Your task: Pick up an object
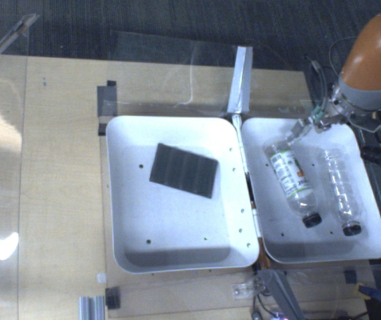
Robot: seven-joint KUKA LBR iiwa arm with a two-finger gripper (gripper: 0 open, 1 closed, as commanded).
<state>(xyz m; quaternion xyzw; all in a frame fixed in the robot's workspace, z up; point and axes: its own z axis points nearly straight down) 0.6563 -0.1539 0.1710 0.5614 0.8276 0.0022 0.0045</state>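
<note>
Gripper (305, 127) at upper right, over right bin's (370, 249) far edge; can't tell finger state. Labelled bottle (290, 177) lies just below-left of it, clear bottle (340, 187) beside. Dark pad (183, 170) in left bin (177, 259).

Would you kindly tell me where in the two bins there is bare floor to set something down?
Left bin: bare floor all around the dark flat pad, widest toward the near wall. Right bin: crowded; labelled bottle and clear bottle lie side by side, leaving a near-left corner patch.

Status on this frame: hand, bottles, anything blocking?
Hand low over right bin, back edge, at labelled bottle. Clear bottle lying alongside, untouched. Dark pad in left bin. Nothing blocking.
</note>
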